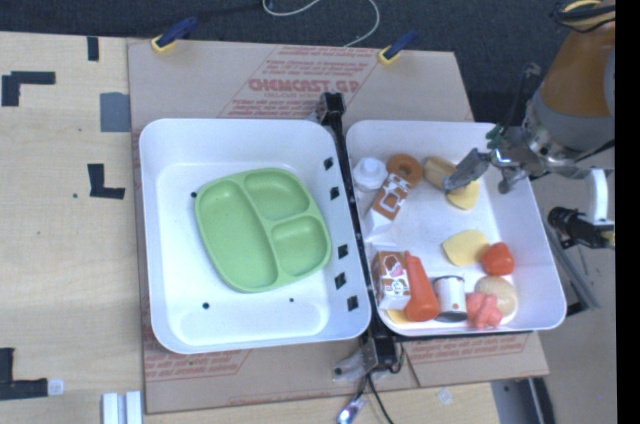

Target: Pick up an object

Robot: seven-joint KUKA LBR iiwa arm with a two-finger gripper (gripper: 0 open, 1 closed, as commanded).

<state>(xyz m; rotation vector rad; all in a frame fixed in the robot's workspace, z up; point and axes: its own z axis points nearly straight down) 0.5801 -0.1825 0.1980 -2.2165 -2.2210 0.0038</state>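
Two shallow white bins [160,212] sit on cardboard. Above the right bin, the grey two-finger gripper [487,170] hangs open and holds nothing; a pale yellow toy food piece [463,197] lies just below-left of its fingers.

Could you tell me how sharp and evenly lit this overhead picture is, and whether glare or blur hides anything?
In the camera view, light is even and soft, with faint shadows inside the white bins; the green tray reads crisply with only a mild sheen; the small toys in the right bin are soft-edged, and the pincer looks slightly blurred, so its fingers are hard to read.
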